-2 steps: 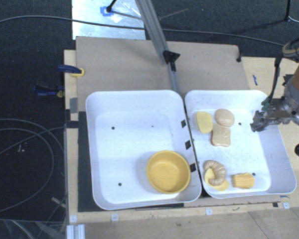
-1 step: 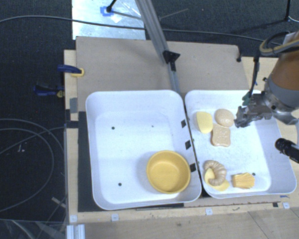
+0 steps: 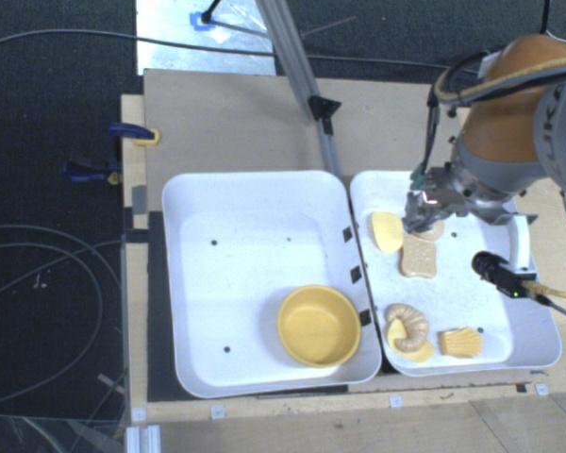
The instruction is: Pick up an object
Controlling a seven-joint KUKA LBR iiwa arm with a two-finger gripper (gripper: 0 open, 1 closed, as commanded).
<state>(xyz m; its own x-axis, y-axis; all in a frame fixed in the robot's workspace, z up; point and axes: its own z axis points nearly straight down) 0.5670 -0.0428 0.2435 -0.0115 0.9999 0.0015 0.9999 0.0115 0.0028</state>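
Grey metal of the pincer (image 3: 423, 213) hangs low over the right bin (image 3: 538, 347), near its far edge, and I cannot tell how its tips stand. Directly beneath, toward the surface's near edge, lies the tan bread slice (image 3: 418, 258), long axis running far-to-near. Just beside, toward the left bin (image 3: 198, 196), sits a pale yellow wedge (image 3: 387, 231). Bread looks the closest target.

2 white bins: left bin (image 3: 198, 206), right bin (image 3: 538, 343). 1 yellow bowl (image 3: 319, 325) in left bin, approx 5 o'clock. Right bin: 4 food items, i.e. 1 yellow wedge (image 3: 387, 231), 1 toast slice (image 3: 419, 258), 1 croissant (image 3: 407, 330), 1 ridged chip (image 3: 461, 343).
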